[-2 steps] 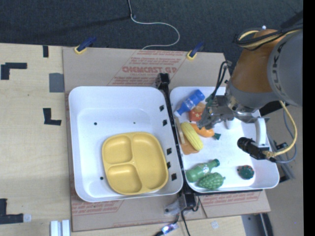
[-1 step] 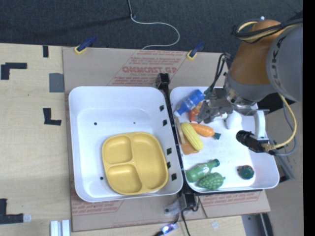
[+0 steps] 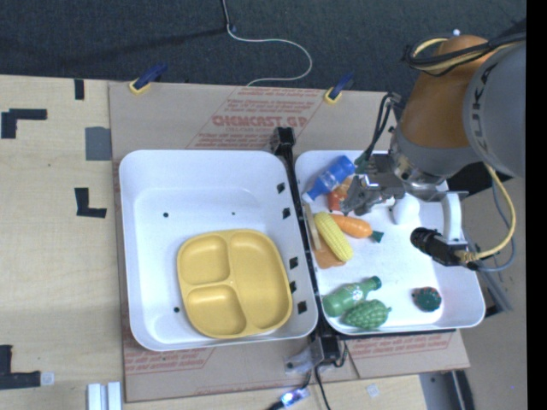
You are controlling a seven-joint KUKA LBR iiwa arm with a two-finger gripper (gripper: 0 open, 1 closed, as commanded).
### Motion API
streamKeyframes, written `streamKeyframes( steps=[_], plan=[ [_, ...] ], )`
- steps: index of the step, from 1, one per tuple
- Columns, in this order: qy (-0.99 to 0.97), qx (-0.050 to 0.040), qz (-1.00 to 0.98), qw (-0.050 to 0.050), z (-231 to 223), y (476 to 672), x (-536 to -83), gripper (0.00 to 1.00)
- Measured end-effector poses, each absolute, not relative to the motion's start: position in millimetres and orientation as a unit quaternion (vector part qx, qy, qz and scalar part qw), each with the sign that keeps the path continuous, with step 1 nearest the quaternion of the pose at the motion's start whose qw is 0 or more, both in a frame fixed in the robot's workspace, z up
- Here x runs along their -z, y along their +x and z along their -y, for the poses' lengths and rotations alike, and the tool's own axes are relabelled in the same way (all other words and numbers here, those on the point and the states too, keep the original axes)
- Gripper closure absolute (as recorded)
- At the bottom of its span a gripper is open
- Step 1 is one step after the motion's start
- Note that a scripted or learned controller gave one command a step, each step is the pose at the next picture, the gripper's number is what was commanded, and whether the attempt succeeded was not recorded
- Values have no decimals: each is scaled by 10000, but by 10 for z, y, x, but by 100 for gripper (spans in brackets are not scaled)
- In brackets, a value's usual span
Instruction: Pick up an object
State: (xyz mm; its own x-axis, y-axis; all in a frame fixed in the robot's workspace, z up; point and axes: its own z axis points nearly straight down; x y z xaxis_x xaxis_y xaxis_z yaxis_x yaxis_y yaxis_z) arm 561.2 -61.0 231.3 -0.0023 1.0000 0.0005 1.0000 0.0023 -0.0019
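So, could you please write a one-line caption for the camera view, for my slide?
Robot arm's gripper lowered over toy food, by a carrot and corn cob, in the right bin; yellow divided plate in the left bin.

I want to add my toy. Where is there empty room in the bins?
Left bin: bare floor above the yellow plate. Right bin: a bare patch between green bottle and dark ball. It is crowded near corn, carrot and the jaws.

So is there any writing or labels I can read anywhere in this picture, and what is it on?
"CHEMCAST GP" in red, seen upside down, on the brown cardboard sheet under the bins; the smaller red lines beneath it are too blurred to read.
"KUKA" lettering, partly visible, on the grey arm.
Labels on the blue packet and green bottle: too small to read.
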Motion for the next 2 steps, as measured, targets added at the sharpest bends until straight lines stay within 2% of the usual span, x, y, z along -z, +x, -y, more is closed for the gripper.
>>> streamKeyframes(
  steps=[2],
  plan=[
    [-7071,-15,7072,7,590,5450,-2252,100]
  ],
)
